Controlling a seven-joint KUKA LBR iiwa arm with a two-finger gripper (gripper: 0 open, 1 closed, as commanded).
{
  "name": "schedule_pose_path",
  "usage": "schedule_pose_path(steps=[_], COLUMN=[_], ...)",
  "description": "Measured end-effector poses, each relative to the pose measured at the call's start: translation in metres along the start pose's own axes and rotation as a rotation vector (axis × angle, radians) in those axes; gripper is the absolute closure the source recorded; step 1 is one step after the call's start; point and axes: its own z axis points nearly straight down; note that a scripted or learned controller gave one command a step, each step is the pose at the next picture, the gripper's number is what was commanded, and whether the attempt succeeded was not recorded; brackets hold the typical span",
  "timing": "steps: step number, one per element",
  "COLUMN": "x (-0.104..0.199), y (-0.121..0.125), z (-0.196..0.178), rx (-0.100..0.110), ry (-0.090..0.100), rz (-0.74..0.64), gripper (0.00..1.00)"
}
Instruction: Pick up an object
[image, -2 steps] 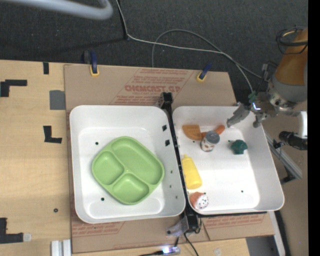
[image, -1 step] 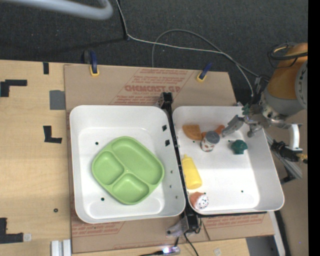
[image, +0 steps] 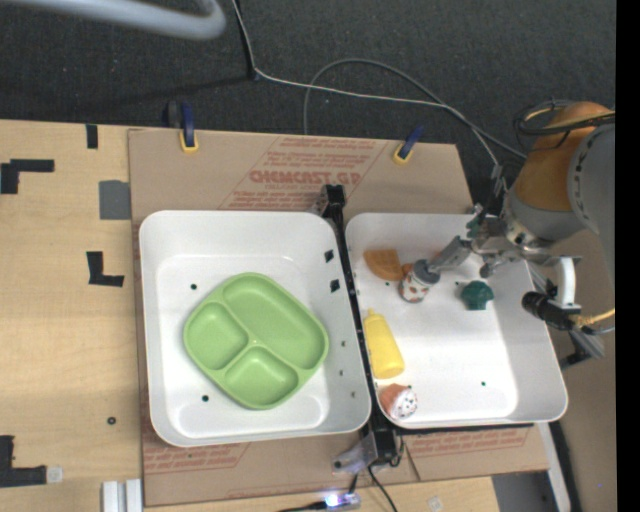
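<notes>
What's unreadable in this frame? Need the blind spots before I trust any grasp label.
- Gripper in the camera view: too small and blurred to tell what it is doing to the small round object right under its tip.
- Small round object: identity unclear, partly covered by the gripper tip.
- Speckled object by the right bin's front wall: too small to identify.
- Arm: cut off by the right edge.

Looks down from high above the desk (image: 60, 300), tilted a bit, far enough to fit both white bins (image: 160, 240) side by side.
</notes>
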Motion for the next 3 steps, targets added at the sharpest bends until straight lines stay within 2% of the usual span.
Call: schedule_pose_path(steps=[1, 2, 3], x=[0.0, 0.002, 0.012], y=[0.0, 0.0, 0.003], z=[-0.011, -0.054, -0.112], rx=[-0.003, 0.01, 0.009], ry=[-0.002, 0.005, 0.005], rz=[-0.002, -0.002, -0.003], gripper=[1.0, 1.0, 1.0])
